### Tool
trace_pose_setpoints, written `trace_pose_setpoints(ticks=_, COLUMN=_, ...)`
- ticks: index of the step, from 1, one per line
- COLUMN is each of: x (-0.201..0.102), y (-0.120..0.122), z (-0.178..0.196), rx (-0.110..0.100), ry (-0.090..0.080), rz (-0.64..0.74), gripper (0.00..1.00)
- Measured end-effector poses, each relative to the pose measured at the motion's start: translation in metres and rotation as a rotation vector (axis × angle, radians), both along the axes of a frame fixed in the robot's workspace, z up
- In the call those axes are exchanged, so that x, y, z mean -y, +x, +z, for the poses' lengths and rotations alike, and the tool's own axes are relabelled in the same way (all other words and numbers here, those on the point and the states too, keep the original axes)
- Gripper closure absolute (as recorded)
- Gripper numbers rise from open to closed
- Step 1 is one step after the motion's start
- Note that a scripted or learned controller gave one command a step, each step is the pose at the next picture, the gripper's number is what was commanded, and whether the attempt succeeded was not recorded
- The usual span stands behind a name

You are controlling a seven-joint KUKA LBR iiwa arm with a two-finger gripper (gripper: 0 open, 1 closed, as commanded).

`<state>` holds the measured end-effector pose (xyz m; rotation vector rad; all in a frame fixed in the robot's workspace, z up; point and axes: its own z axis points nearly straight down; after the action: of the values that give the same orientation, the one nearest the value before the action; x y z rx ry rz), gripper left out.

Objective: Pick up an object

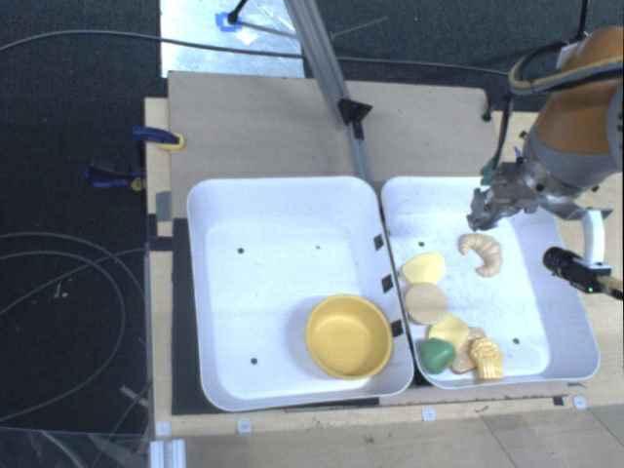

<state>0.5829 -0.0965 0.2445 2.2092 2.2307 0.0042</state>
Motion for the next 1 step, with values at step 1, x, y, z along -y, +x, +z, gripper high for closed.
trace_pose_setpoints(ticks=1, x=-0.0524, y=0.0131, z=0.0078, rx=0.0, ry=0.002, rz=0.001, gripper=1.0)
